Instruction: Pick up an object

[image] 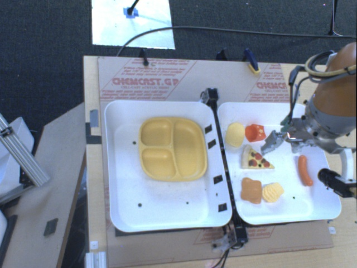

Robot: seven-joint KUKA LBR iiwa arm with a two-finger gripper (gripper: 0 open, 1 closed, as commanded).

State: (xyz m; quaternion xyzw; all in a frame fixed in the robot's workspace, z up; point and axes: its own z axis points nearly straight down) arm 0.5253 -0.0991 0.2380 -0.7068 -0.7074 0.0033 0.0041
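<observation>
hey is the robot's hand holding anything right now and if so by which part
Nothing is held. The hand hovers above the right bin, just right of the pizza slice and red piece, with nothing between its fingers.

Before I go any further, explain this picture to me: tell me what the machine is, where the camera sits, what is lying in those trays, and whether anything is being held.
One camera looks down at a slant from above the bench. The machine is a robot arm, grey with an orange band, reaching in from the right. Its gripper hangs over the right bin, just above the toy pizza slice. I see nothing held between its fingers.

That bin also holds toy food: a yellow lemon-like piece, a red piece, a sausage, an orange-brown piece and a ridged yellow piece.

The left bin holds a yellow divided plate.
</observation>
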